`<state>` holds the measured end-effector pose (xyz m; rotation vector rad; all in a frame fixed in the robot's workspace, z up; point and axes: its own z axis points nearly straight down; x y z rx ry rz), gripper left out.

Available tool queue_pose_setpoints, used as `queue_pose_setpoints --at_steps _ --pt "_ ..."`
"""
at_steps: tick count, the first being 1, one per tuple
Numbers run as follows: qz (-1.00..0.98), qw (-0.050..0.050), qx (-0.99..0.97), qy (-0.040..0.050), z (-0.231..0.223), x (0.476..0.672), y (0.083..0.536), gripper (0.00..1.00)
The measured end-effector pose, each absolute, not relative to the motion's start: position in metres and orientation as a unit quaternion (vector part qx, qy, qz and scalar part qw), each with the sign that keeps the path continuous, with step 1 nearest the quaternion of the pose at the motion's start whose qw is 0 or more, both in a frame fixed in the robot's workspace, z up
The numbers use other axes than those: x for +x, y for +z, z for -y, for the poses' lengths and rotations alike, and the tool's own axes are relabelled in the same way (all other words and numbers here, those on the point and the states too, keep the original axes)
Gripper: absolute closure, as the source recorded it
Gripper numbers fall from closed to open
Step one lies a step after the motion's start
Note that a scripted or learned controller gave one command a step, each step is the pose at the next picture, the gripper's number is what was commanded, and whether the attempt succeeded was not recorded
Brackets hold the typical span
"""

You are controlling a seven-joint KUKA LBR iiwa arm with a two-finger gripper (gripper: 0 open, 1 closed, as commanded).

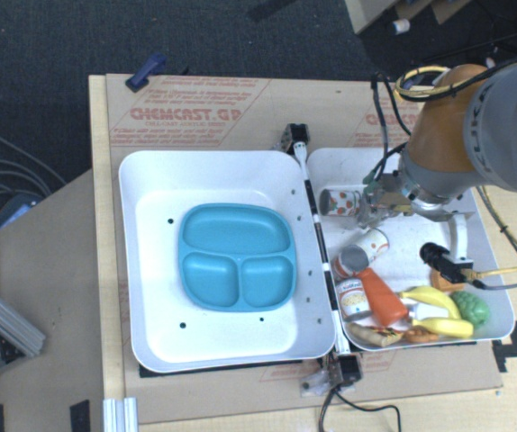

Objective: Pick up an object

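Tool [373, 207]: low in the right bin [488, 241], finger state cannot be told.
Can [338, 202]: just left of the tool.
Carrot [384, 299]: nearer, well below it.

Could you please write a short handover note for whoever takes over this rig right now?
Gripper: low over the right bin, at its upper left, beside a small can; jaw state cannot be told, and nothing is seen held.
Right bin: toy food piled along the near edge, with a carrot, banana, green piece and a jar.
Left bin: a blue divided plate.
Done: no pick visible.
Left: grasp one object and lift it.
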<state>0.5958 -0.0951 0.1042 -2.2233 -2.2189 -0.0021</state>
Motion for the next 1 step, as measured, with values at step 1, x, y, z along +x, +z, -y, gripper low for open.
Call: queue_pose_setpoints --at_steps 1 --pt "0.706 0.0 -0.708 -0.0006 0.0951 0.5957 0.1041 0.0"
